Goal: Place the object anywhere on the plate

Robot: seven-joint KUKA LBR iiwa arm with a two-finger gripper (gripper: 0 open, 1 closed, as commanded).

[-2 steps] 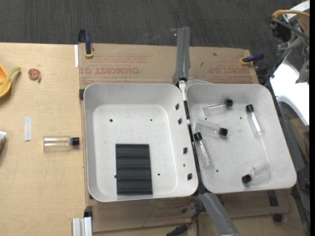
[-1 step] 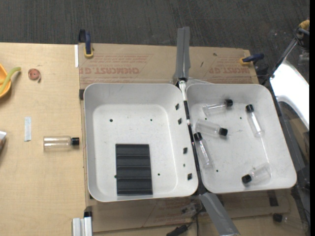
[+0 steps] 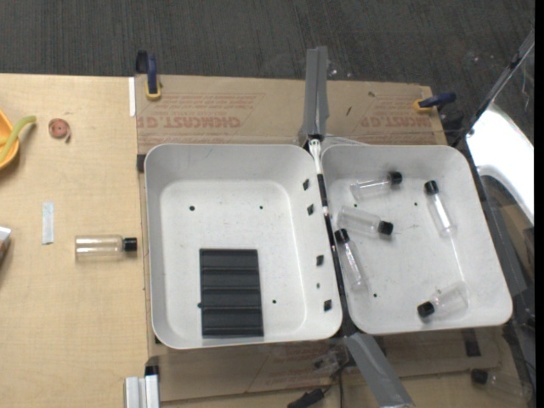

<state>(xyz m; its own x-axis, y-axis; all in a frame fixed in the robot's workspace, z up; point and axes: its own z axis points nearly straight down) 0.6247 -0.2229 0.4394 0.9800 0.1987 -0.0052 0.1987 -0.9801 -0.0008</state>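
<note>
Black plate (image 3: 229,292) lies in the left bin (image 3: 223,195). Five clear tubes (image 3: 365,222) lie in the right bin (image 3: 406,266). I cannot tell what the gripper is doing.

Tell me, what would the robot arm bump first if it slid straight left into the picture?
Probably the right bin's rim, then the nearest black-capped vial; its height is unclear, so it might pass above.

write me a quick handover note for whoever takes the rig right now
Gripper: not seen over either bin.
Things: five clear plastic vials with black caps lie loose in the right white bin, for example one near its middle and one at its front edge. The dark ribbed rectangular plate lies in the left white bin.
Done: nothing rests on the plate.
Left: pick a vial, set it on the plate.
</note>
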